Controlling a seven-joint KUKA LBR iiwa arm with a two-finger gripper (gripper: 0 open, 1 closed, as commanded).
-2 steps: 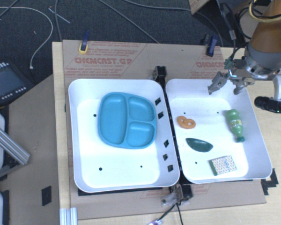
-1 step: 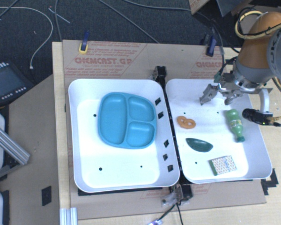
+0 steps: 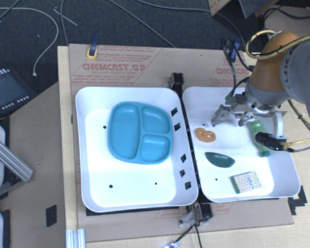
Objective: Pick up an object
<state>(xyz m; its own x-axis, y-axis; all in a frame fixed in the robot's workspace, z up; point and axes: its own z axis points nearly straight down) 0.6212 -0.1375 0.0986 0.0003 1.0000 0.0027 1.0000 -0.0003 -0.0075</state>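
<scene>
a dark carpeted floor with loose cables surrounds a cardboard-topped bench [image 3: 144, 61], and on it sit two shallow white bins side by side. the left bin [image 3: 93, 185] carries a blue divided plate [image 3: 139, 132], lying flat toward that bin's far half, its three compartments facing up.

my arm [image 3: 279, 61] comes in from the right, grey with the orange band above the wrist, and bends down over the far right corner of the right bin [image 3: 284, 187]. my gripper [image 3: 232, 115] hangs low over the far part of that bin, its metal fingers [image 3: 219, 117] pointing toward the divider between the bins. i cannot tell whether they are spread or pressed together, and i see nothing between them.

the things i could pick all lie in the right bin. a small orange pretzel-like ring [image 3: 205, 135] rests near the bin's left edge, just beside my fingertips on the near side. a dark green leaf-shaped piece [image 3: 219, 159] lies nearer the middle, closer to the near edge than the ring. a small patterned rectangular pad [image 3: 246, 181] sits toward the near edge, tilted a little. a green object [image 3: 259, 133] lies by the right edge, under my wrist, partly hidden by black hardware, so its shape is unclear.
</scene>
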